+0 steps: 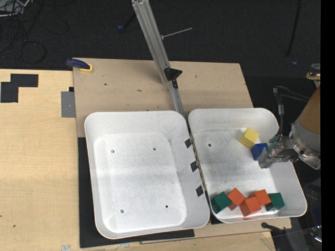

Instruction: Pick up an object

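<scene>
My gripper point(268, 158) reaches in from the right over the right bin point(230, 119), low near its right wall. A small blue block point(257, 150) lies right at the gripper's tip, touching or nearly touching it; I cannot see whether it is held. Just up and left of it sits a yellow block point(249, 136). Along the bin's front edge lies a cluster: a green block point(220, 201), an orange block point(236, 196), two more orange blocks point(252, 205) and another green block point(276, 200).
The left bin point(104, 124) stands beside the right one, with black clips point(193, 166) along the shared edge. A metal rail point(155, 41) slants across the bench behind the bins. A blue and yellow tool point(79, 64) lies at the far left.
</scene>
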Robot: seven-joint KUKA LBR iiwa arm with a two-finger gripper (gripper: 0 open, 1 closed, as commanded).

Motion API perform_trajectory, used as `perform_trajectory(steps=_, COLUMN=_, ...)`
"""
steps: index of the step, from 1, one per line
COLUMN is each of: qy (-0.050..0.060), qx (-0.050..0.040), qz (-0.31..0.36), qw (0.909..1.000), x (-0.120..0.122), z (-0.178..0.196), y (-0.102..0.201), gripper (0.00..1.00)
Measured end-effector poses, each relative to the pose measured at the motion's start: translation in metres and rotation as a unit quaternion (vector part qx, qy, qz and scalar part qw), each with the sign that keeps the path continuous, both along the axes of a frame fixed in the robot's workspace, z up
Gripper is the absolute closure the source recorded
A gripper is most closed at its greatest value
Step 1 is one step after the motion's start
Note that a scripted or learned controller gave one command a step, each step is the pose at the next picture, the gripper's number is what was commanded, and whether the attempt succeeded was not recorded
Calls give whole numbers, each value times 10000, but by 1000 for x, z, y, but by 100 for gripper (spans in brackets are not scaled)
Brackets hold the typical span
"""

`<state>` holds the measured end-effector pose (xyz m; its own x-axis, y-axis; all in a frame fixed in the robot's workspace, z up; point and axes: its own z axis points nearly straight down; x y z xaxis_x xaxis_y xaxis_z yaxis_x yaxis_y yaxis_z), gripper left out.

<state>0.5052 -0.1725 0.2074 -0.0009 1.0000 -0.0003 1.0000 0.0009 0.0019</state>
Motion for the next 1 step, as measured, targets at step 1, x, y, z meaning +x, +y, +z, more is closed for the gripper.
perform_trajectory(steps=1, qy=13, qx=15, qz=24, qw=10000, x=20, z=12, y=53, gripper=100)
